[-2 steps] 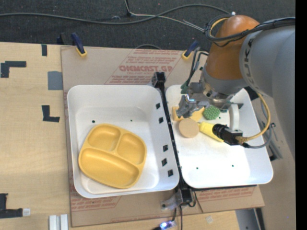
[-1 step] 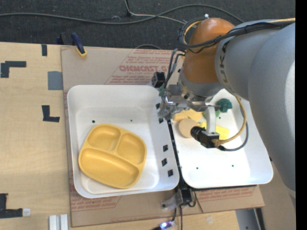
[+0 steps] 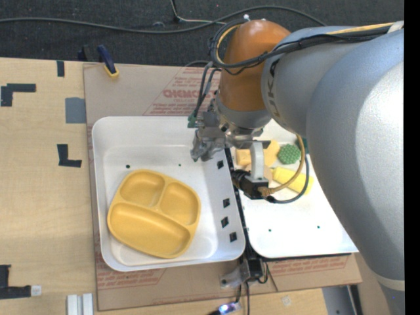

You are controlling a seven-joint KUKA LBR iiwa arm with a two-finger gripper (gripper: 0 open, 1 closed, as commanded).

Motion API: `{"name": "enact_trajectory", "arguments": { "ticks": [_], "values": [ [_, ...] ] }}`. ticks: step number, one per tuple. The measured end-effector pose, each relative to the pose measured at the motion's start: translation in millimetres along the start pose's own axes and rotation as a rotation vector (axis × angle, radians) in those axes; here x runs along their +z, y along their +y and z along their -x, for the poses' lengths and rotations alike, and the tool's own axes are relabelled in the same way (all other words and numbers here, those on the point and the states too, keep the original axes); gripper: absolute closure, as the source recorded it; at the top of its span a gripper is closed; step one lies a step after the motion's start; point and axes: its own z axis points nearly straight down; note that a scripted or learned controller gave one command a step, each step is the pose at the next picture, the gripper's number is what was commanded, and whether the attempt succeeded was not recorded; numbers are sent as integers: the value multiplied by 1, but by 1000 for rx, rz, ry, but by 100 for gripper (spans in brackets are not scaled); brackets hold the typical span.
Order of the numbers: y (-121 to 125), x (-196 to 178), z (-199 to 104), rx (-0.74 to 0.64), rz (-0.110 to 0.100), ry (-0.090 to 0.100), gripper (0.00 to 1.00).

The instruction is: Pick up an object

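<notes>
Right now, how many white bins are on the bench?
2. The left bin holds a yellow plate; the right bin sits beside it, partly hidden under the arm.

Robotics lab or test cell, not home. Evidence: large grey industrial arm (image 3: 348, 123) with orange band (image 3: 248, 64) reaching over tabletop (image 3: 39, 195). Two shallow white bins (image 3: 105, 176) side by side on cardboard sheet (image 3: 144, 90) printed with red lettering. Black tape marks (image 3: 65, 156) stuck on plywood surface as position markers. Loose black cables (image 3: 131, 21) trailing across dark carpet-like floor behind. Blue-and-yellow clamp (image 3: 108, 61) at tabletop's far edge. Toy-like items in bins: yellow divided plate (image 3: 154, 212), small green knobbly ball (image 3: 289, 154).
</notes>
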Motion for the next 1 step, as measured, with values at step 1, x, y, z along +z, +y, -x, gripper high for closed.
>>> {"name": "enact_trajectory", "arguments": {
  "ticks": [1],
  "values": [
    [0,0,3,4,-1,-1,0]
  ]
}}
